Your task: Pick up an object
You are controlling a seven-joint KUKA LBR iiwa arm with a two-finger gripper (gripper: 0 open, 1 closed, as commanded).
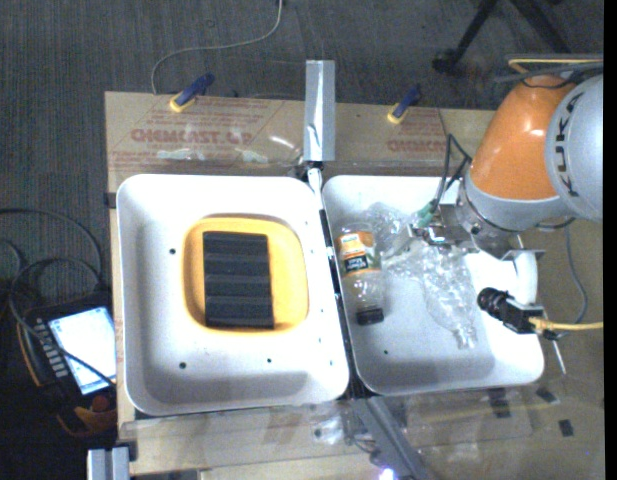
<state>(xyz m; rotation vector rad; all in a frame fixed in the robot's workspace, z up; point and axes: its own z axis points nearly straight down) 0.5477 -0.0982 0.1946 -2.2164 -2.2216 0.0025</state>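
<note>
A clear plastic bottle (358,258) with an orange label and a black cap lies along the left side of the right bin (508,368). Crumpled clear plastic (443,290) sprawls across that bin's middle. In the left bin (148,368) a yellow pad with a black ridged block (238,278) on it lies flat. My gripper (440,230) hangs under the orange-banded wrist over the upper right part of the right bin, just above the crumpled plastic and to the right of the bottle. The wrist hides much of it.
A black plug on a yellow cable (503,306) hangs over the right bin's right side. A metal post (319,108) rises behind the seam between the bins. Two blue clamps (193,90) hold the cardboard backing. A tablet lies on the floor at the left.
</note>
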